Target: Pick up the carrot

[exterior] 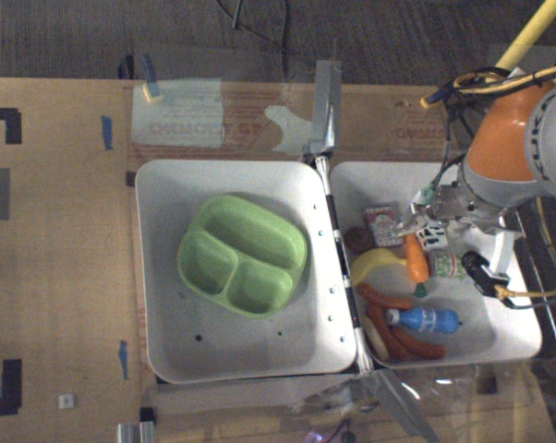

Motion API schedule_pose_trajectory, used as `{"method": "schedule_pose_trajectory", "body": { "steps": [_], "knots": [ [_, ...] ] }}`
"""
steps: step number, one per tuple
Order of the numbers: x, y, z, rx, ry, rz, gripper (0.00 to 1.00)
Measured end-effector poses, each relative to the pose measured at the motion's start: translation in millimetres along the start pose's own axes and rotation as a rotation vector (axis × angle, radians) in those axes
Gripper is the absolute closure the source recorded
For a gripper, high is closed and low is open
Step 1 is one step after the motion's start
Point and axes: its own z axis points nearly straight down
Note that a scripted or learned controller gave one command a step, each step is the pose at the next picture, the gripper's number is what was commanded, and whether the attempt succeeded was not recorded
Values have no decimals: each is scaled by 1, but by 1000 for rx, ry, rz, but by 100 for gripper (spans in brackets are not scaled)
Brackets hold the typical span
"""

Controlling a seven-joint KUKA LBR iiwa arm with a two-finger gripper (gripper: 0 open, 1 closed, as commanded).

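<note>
Orange and stubby, the carrot (416, 258) stood on end in the right bin (523, 340), green tip down, just beside the banana (378, 266) and above the blue bottle (426, 320). My gripper (426, 232) sat at its upper end; whether my fingers pinched it I could not tell. It looked like a light, rigid, smooth toy, best gripped across its thick middle.

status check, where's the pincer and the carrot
Pincer low in right bin, at the carrot's upper end. Carrot lies beside banana, grip unconfirmed. Hot dogs and blue bottle crowd just below.
</note>
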Motion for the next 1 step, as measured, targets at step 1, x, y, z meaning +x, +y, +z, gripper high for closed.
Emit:
{"method": "schedule_pose_trajectory", "body": {
  "steps": [1],
  "knots": [
    [42, -18, 7, -19, -7, -150, 0]
  ]
}}
